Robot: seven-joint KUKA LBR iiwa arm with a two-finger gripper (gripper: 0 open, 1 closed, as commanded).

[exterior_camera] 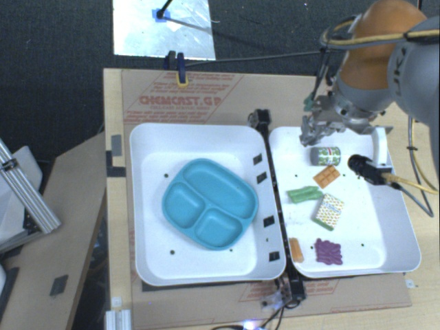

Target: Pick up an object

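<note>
Two white bins side by side on the bench: left bin (148, 184) holding a blue tray (210, 203) with three compartments, right bin (395, 232) scattered with small things. Arm (385, 47) reaching in from the right, cut off at the frame edge, its orange band and cables crowding the wrist. Gripper (313, 137) low over the far end of the right bin, just beside a small can (325, 156) lying on its side (label too blurred to read). Fingers lost in the dark clutter of the gripper body, so opening impossible to tell; nothing seen between them. Nearer: orange cracker (327, 177), green piece (304, 194), patterned packet (330, 212), purple grapes (328, 251), orange stick (295, 249) by the divider.
</note>
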